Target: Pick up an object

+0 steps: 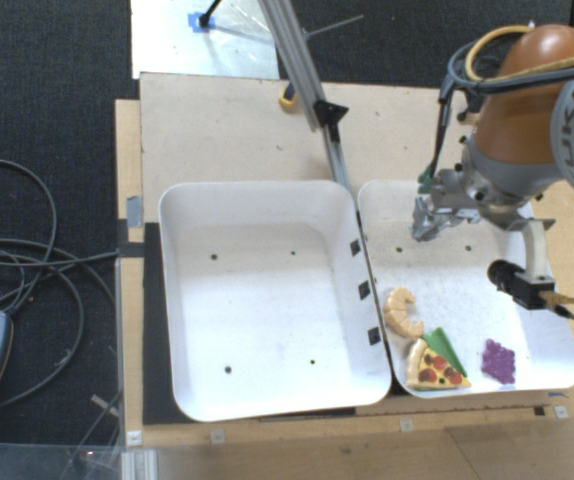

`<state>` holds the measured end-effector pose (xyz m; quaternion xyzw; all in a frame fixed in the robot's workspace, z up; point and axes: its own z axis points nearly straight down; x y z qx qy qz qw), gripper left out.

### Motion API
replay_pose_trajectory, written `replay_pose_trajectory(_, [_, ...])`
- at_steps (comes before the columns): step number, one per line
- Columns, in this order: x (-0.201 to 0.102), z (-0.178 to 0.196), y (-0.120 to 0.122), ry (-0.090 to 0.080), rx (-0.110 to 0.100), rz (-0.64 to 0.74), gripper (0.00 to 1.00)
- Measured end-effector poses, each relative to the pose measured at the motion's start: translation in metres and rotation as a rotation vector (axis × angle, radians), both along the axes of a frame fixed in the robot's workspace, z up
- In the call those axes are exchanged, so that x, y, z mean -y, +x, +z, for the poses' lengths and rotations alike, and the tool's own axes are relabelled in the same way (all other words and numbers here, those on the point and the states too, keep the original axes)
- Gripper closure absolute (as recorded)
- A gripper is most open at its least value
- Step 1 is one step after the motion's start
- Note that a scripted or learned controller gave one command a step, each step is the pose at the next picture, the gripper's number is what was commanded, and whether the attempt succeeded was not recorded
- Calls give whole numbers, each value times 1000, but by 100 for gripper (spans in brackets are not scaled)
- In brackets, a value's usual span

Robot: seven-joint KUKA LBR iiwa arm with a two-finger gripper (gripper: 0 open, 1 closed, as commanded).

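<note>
Tool (425, 230) over right bin (567, 363), grip state unclear, pizza slice (435, 366) tip pointing up-left.

Near the right bin's (567, 368) front wall, croissant (402, 311), pizza slice (435, 364) and grapes (499, 360) crowd together; behind them, open floor.

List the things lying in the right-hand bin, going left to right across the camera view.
Croissant → pizza slice → purple grape bunch.
</note>
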<state>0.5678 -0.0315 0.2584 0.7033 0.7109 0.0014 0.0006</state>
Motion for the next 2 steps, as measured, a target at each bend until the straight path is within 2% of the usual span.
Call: replay_pose_trajectory(2, [-108,-30,36,1,-1,0,100])
